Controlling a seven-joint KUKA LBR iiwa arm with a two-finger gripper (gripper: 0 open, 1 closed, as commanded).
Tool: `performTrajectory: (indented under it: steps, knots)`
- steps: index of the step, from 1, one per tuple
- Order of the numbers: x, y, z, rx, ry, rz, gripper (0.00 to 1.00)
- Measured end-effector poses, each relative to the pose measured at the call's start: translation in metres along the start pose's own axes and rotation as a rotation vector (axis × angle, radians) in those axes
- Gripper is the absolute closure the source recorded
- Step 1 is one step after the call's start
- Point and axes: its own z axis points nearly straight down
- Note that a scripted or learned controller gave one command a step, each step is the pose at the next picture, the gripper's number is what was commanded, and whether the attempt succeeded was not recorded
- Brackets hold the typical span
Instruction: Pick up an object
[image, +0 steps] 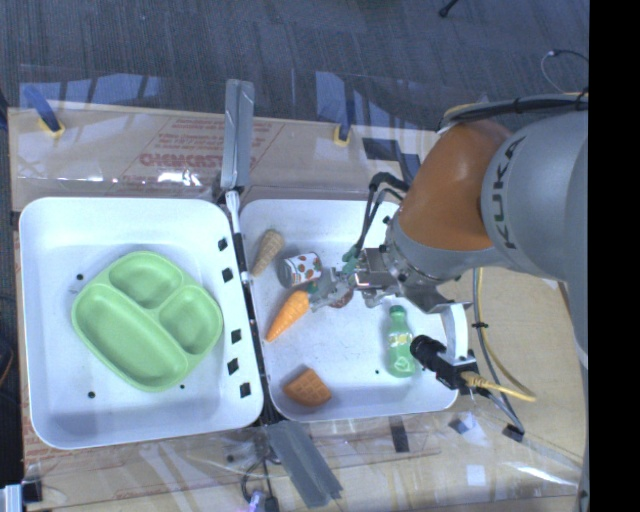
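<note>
Gripper (333, 291) sits low in the right bin (330, 215), fingers pointing toward the bin's left side, tips in the gap between the small can (303, 267) and the toy carrot (287, 314). Nothing is visibly between the fingers; whether they are spread or closed is too cluttered to tell. Nearest candidate is the carrot: just beyond the fingertips, down and to the left, long axis running diagonally from its upper-right end near the tips to its lower-left end by the bin divider. The can lies just above the tips, roughly level with them. The corn cob (266, 251) is further up-left, the orange wedge (306, 388) well below, the green bottle (400, 341) behind the fingers under the wrist. Judgement: no grasp yet; a short move down-left puts the fingers over the carrot, closing across its short axis. The green divided plate (146, 318) sits in the left bin (60, 225), well apart.
</note>
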Motion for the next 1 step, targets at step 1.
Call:
performTrajectory:
  steps: [1]
  knots:
    - [-0.0154,0.0586,0.1149,-0.006,-0.002,-0.011,0.00]
